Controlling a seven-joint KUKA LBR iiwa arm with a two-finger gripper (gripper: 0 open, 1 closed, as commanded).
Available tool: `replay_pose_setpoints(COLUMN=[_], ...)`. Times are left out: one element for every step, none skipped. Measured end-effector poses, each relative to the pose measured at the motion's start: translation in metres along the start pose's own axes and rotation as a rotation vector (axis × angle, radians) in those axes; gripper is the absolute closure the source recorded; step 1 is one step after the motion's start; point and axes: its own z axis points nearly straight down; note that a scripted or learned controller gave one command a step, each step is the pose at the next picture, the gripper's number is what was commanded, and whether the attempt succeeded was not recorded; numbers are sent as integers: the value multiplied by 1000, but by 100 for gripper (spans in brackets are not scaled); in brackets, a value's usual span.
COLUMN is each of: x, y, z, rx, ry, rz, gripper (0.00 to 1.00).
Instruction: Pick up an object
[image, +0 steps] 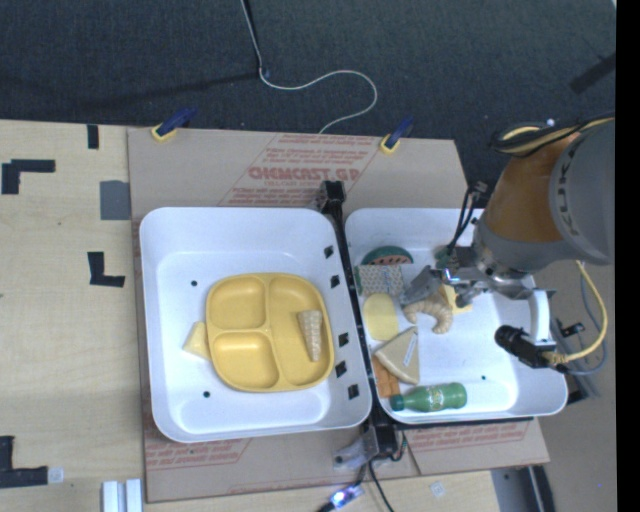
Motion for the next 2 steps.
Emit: replay_pose_setpoints(x=[-1, -1], y=[2, 2], z=[50, 37], rx=[-10, -12], ry=[-6, -4], rz=[1, 0], gripper=[0, 100])
